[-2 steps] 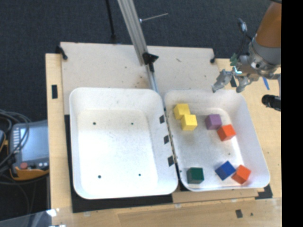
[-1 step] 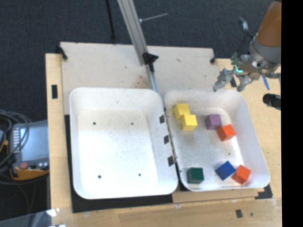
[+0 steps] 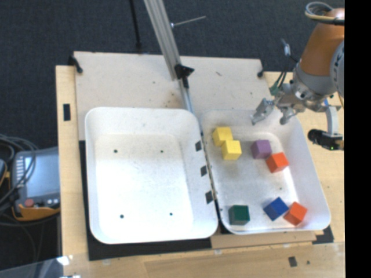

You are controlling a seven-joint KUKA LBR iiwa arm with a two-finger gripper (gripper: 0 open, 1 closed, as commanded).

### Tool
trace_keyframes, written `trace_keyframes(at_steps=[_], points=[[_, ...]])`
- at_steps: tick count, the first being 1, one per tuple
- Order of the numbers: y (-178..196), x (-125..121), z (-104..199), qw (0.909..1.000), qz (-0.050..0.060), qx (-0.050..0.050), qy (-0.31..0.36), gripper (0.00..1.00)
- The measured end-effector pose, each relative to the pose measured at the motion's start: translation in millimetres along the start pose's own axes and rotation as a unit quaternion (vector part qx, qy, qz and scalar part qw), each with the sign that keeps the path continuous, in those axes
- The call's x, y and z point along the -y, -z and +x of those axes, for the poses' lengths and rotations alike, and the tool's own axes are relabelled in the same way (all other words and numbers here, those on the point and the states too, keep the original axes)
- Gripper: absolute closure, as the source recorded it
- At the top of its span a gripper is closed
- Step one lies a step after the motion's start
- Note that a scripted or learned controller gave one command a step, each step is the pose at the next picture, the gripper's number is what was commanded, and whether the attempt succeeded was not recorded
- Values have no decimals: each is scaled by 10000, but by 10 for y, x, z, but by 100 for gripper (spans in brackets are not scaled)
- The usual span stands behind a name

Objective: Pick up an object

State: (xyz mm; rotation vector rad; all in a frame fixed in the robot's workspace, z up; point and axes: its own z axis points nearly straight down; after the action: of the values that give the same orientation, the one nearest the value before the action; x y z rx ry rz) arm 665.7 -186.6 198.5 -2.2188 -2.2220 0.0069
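- The blocks, the things to be picked, lie in the right bin (image 3: 307,172), all below and mostly left of the hand (image 3: 271,112) as the camera sees it; none is between its fingers.
- The hand hangs over the upper rim of that bin, its two fingers spread apart and pinching nothing, with the grey arm (image 3: 319,57) and its orange band rising to the upper right.
- The tabletop (image 3: 139,77) is pale wood with a light, speckled board on it; dark carpet (image 3: 69,16) lies around it.
- A slanted aluminium rail (image 3: 165,33) crosses the board up and to the left of the hand, and a small screen unit with cables (image 3: 35,181) sits far to the left, off the tabletop's edge.
- The left bin (image 3: 145,175), well left of the hand, is white with dark specks.
- Two yellow blocks (image 3: 226,142) touch each other, down and left of the hand; together they form a short run whose long axis goes from upper left to lower right.
- A purple block (image 3: 261,149) sits almost straight below the hand, with an orange block (image 3: 277,162) just beside it, turned so a corner points down.
- A green block (image 3: 239,214) rests near the bin's lower left corner, far below the hand, its sides square to the rim.
- A blue block (image 3: 276,208) and a second orange block (image 3: 296,213) lie side by side, touching or nearly so, at the lower right, both turned diagonally.
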Motion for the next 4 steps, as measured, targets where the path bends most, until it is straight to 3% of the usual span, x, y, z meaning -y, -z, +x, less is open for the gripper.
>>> trace_keyframes(at_steps=[2,3,4], points=[[-958,67,23,10000,-3,1,-6,0],[-802,43,13,10000,-51,10,-7,100],[-204,-17,-76,10000,-63,1,-9,100]])
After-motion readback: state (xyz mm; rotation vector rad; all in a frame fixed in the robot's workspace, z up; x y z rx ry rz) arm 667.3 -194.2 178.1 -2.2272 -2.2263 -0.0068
